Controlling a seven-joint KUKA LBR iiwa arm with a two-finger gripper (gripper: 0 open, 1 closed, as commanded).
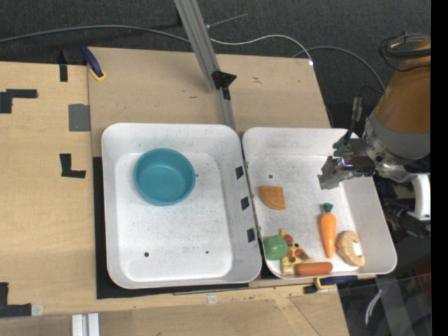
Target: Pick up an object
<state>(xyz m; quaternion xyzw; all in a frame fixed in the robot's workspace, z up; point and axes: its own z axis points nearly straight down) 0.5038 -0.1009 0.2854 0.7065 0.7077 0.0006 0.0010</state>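
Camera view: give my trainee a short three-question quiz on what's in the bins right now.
1. True or false: the blue bowl sits in the left bin.
2. Which lies nearest the gripper? A) carrot B) green toy C) sausage
3. Fill in: the toy food lies in the ___ bin.

Key: 1 true; 2 A; 3 right.
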